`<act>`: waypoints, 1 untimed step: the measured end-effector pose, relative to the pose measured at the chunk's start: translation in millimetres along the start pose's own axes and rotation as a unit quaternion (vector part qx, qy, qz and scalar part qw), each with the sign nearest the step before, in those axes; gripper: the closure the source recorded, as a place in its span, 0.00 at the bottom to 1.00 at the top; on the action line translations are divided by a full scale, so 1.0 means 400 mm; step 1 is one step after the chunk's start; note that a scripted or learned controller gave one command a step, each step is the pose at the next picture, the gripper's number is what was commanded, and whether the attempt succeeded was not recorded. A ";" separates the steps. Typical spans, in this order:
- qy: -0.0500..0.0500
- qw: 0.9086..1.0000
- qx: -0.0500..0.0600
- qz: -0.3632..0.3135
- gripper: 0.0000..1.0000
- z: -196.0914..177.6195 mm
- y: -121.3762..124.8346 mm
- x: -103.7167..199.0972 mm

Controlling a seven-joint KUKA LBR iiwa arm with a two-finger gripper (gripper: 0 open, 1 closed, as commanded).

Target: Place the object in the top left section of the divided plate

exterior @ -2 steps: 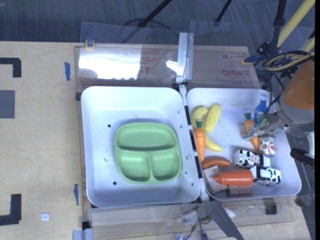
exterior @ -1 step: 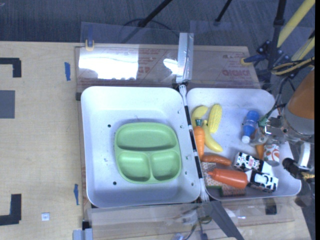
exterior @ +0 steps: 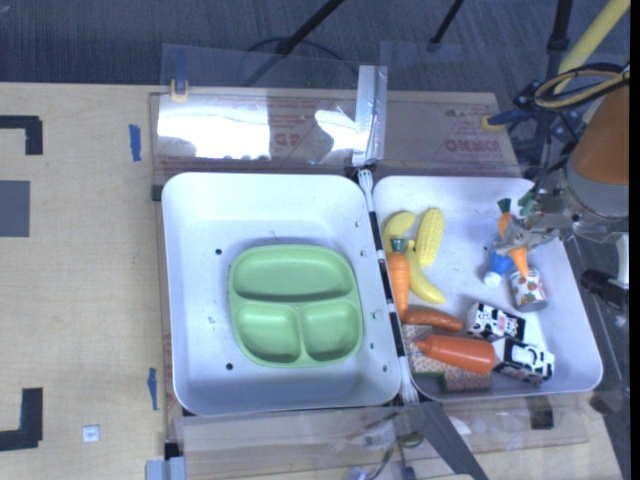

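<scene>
White plastic forms the two shallow bins, the left bin and the right bin, side by side on a pale wooden bench. Grey with an orange band, the arm comes in from the right over the far right corner of the right bin. Its gripper hangs low there; whether it is spread or pressed together cannot be made out in the tangle of small parts.

A green divided plate lies in the middle of the left bin, one long section on the far side and two smaller ones on the near side, all bare.

The right bin holds the toys. A red-orange sausage-like piece lies near the front, a black-and-white cow-patterned piece just right of it. An orange carrot runs along the left wall, beside a yellow banana and a yellow corn cob. Below the gripper sit a small blue and orange object and a small white patterned cup.
</scene>
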State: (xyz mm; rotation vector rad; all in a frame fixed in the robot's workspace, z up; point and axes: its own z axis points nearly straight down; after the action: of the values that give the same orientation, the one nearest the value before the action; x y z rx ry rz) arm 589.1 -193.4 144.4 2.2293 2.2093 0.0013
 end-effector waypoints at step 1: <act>0.001 0.997 -0.013 0.072 1.00 0.075 0.092 0.006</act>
State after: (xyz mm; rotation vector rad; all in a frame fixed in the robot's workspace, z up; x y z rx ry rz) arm 626.1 -191.5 114.3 2.3689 2.0318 0.0333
